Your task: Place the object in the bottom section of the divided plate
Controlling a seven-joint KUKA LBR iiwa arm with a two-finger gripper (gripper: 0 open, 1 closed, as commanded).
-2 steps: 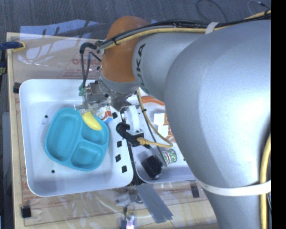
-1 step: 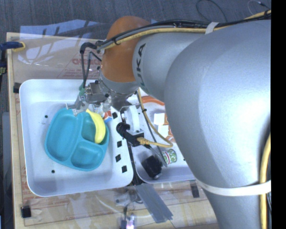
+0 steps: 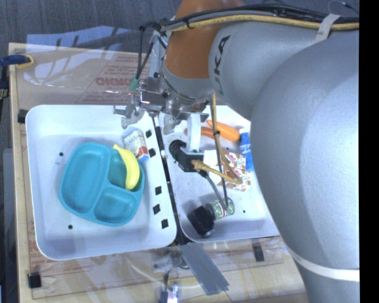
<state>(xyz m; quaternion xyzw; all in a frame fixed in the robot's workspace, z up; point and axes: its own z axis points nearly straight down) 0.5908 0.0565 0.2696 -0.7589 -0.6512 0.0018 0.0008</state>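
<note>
A blue divided plate [image 3: 85,183] lies in the left bin. A yellow banana-shaped object [image 3: 130,168] rests on the plate's right side, over its upper right section and rim. The lower section of the plate [image 3: 117,205] is bare. My gripper [image 3: 146,113] hangs above the wall between the two bins, just up and to the right of the plate. A small white and red can [image 3: 135,141] lies right below it, beside the banana. The gripper's body hides what is between its fingers.
The right bin [image 3: 252,223] holds an orange carrot-like piece [image 3: 222,131], a blue item [image 3: 245,149], a patterned packet [image 3: 237,166], a thin stick [image 3: 210,169] and a small dark-capped bottle [image 3: 210,215]. My arm covers the right side.
</note>
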